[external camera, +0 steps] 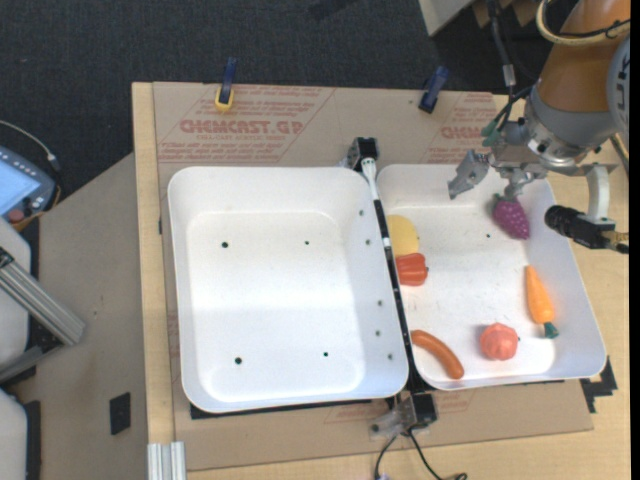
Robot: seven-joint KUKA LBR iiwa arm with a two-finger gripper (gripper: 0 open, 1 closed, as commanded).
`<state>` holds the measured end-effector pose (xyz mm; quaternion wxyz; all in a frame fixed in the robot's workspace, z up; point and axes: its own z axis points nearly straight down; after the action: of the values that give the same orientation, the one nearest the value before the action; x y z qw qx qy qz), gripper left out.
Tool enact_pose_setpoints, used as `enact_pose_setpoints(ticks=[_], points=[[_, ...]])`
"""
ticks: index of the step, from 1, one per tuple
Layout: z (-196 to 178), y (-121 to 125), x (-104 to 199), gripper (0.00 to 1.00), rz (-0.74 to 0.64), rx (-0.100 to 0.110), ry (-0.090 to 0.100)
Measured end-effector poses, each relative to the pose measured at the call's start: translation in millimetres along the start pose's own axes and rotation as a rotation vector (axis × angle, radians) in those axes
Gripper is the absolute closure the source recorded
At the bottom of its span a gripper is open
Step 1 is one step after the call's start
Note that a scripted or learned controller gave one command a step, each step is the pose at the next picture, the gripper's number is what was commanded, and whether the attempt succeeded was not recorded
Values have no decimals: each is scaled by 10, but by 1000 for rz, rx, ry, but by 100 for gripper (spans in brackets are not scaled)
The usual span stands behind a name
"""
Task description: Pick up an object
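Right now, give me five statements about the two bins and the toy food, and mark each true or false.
1. All the toy food lies in the right bin. True.
2. The grapes lie in the left bin. False: they lie in the right bin, near its far edge.
3. The carrot lies near the right bin's right side. True.
4. The sausage is clamped in the gripper. False: it lies on the bin floor near the front, far from the gripper.
5. The gripper hangs over the left bin. False: it is above the right bin's far edge, beside the grapes.
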<state>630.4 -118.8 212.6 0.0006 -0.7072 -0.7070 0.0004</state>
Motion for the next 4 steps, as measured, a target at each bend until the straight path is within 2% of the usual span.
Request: enact_pose_setpoints(ticks=[1,2,3,4], points=[[948,-534,-322,0,5,12,1],[1294,398,209,0,-7,-8,1],[1278,-319,-647,0,8,5,-1],[193,420,448,0,-13,-20,2]])
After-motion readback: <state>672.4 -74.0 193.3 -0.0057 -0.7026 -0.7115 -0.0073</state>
